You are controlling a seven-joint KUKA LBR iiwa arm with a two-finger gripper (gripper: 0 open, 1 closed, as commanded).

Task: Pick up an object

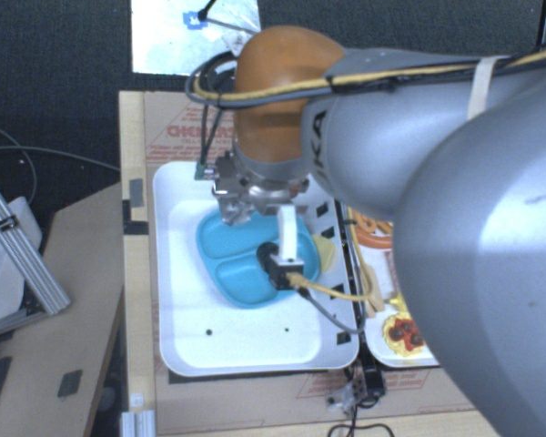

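The hand [237,206] is positioned low over the rim of the blue divided dish [241,271] lying in the left bin [177,335], presumably for a rim grasp; its state cannot be determined.

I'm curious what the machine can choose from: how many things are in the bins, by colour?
Blue dish: 1
Orange thing: 1
Red-and-yellow thing: 1
Pale yellow thing: 1
Total: 4 in view; the arm hides part of the right bin.
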